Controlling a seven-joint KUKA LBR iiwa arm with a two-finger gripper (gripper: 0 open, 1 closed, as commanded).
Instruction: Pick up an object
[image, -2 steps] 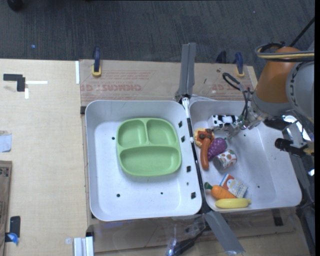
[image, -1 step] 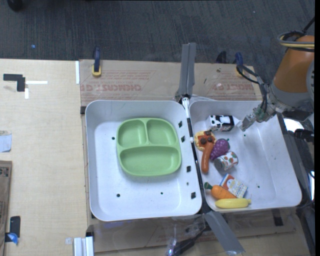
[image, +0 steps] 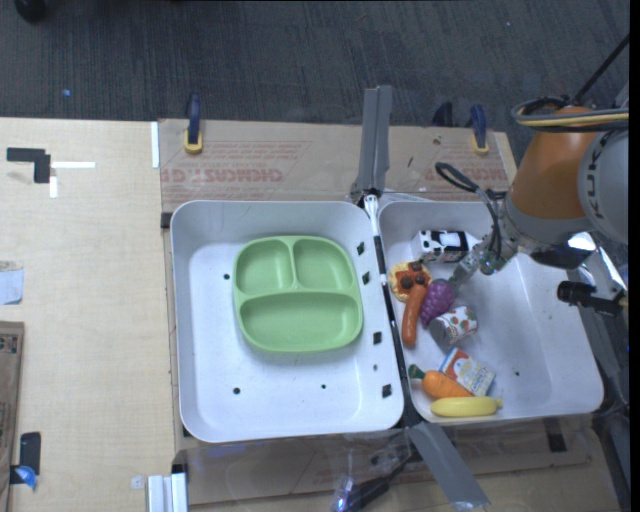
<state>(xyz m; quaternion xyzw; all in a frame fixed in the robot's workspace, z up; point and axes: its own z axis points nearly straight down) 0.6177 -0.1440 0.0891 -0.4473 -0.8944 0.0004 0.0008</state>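
Pretty evenly lit overall, bright diffuse light from above, no harsh shadows. The two white bins (image: 190, 330) come out nearly blown out, walls glowing with soft grey shading in the corners. There's a hot glare patch on the arm (image: 580, 180) by its orange band. The green plate (image: 298, 294) casts only a faint shadow. The whole frame is a bit soft, and small toys look mushy. The dark floor up top is murky.
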